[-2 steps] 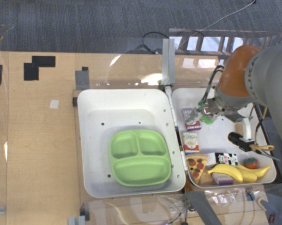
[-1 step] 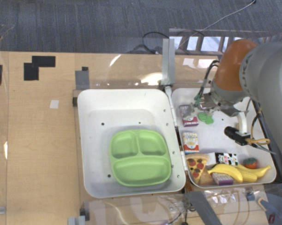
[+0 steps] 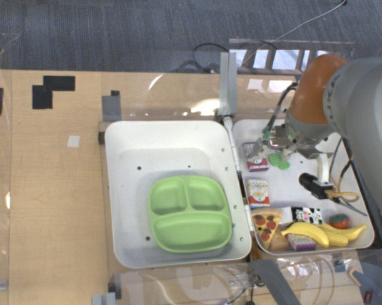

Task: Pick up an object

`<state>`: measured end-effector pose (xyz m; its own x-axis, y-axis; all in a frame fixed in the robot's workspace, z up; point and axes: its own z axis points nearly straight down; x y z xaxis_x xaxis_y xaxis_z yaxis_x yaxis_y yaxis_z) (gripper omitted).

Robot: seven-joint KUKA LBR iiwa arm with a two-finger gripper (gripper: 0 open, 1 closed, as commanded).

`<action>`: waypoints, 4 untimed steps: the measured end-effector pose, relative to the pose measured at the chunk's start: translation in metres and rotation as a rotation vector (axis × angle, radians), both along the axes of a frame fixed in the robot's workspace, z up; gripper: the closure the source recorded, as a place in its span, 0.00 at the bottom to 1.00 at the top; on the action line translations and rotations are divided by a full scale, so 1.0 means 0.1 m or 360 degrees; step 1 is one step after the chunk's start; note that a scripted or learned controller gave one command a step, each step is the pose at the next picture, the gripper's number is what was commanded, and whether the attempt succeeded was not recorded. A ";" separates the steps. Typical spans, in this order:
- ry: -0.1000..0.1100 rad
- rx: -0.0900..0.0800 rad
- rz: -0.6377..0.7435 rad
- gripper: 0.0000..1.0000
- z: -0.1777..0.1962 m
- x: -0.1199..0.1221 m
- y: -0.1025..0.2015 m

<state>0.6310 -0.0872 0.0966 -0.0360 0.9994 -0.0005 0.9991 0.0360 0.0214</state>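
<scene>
Gripper (image 3: 273,141) at upper right of the frame, low over the right bin (image 3: 368,233); finger state indiscernible. Green tray (image 3: 189,212) occupies the left bin (image 3: 126,182); a banana (image 3: 328,233) lies lower right.

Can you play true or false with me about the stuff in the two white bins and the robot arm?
1. The green plate lies in the left bin. True.
2. The banana is on the green plate. False: it lies in the right bin, near the front edge.
3. The pizza slice is in the right bin. True.
4. The arm reaches over the left bin. False: it hangs over the right bin, its pincer near the back.
5. The plate has three sections. True.
</scene>
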 end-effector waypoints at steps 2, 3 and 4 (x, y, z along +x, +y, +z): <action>-0.0029 0.0007 -0.0198 1.00 0.15 -0.11 0.06; -0.0028 0.0007 -0.0197 0.00 0.15 -0.11 0.06; -0.0027 0.0005 -0.0231 0.00 0.03 -0.27 0.06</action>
